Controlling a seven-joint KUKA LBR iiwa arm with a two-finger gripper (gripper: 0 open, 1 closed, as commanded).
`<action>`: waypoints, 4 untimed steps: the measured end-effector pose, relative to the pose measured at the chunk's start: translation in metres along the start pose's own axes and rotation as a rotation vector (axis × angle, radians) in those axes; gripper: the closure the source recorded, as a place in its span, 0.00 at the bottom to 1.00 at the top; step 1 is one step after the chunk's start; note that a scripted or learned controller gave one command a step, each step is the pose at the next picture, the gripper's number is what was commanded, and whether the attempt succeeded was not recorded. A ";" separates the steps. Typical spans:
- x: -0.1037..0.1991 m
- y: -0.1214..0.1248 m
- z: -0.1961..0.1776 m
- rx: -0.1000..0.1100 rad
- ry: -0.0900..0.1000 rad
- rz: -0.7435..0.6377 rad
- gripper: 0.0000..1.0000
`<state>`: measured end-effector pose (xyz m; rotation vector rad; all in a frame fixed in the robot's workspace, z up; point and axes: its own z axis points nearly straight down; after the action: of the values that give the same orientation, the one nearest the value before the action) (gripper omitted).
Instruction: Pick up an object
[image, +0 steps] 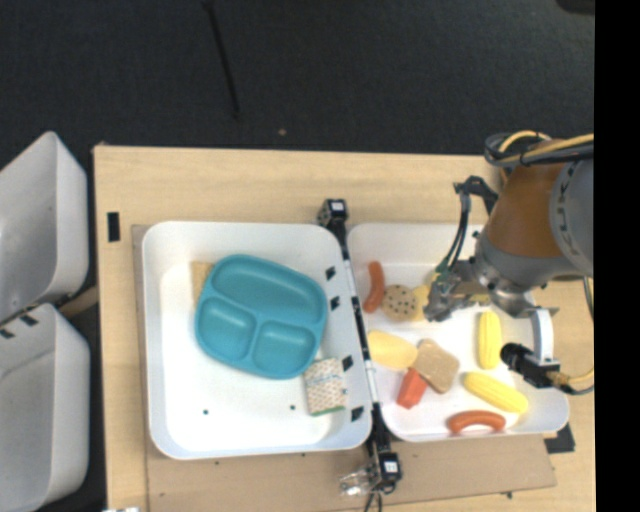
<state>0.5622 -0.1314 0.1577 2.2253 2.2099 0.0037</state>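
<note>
The desk (250, 185) is the biggest thing here, a pale wooden top carrying two shallow white bins side by side. Taking the blue divided plate (262, 315) as my landmark: it lies in the left bin (170, 400), and the right bin (400, 240) sits just right of it across the shared rims.

The arm (535, 215), grey with its orange band, reaches over the right bin from far right of the plate. Its jaws (440, 298) hang low by the bin's middle, close to the spotted cookie-like disc (400, 301). I cannot tell whether they are parted or closed; the wrist and cables cover them from here.

Right of the plate the candidates lie loose: a yellow lemon-like piece (391, 350), a slice of bread (437, 366), a corn cob (495, 391), a banana-like yellow piece (488, 338), an orange carrot piece (410, 388), a small sausage (374, 285) and a red ring (476, 423). A patterned packet (325, 385) rests just below the plate.

I'd judge this the approach stage (nothing looks lifted yet). The next move calls for settling squarely over one item, probably the disc, closing, then rising.

The arm's upper part runs off the right side.
</note>
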 end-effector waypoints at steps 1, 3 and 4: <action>0.000 0.002 -0.043 -0.001 0.000 -0.011 1.00; 0.041 0.009 -0.088 0.002 0.002 -0.013 1.00; 0.093 0.021 -0.084 0.003 0.002 -0.014 1.00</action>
<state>0.5832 -0.0383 0.2419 2.2129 2.2275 0.0034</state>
